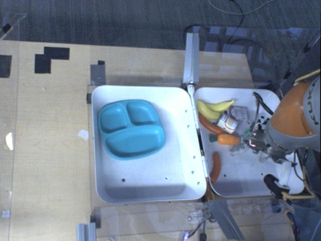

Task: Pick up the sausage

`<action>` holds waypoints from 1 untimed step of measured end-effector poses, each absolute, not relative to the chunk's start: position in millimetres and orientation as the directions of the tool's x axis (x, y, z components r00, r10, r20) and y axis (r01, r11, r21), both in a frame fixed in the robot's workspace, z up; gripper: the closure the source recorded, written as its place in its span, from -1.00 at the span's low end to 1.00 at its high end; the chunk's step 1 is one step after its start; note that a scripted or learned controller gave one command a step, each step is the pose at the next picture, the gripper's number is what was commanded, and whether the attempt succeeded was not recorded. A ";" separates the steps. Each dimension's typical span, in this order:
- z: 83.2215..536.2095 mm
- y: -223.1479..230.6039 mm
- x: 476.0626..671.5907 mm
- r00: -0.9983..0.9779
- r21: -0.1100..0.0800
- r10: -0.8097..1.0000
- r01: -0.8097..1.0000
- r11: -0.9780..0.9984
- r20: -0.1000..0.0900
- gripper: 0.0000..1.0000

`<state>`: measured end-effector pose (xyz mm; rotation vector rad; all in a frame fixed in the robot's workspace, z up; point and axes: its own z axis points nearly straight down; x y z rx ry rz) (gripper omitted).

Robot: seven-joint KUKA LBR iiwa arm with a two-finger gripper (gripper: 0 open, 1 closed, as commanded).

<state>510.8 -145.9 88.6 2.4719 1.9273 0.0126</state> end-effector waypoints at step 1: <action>180.9 -193.3 489.7 0.138 0.006 0.990 0.990 -0.138 -0.001 -1.00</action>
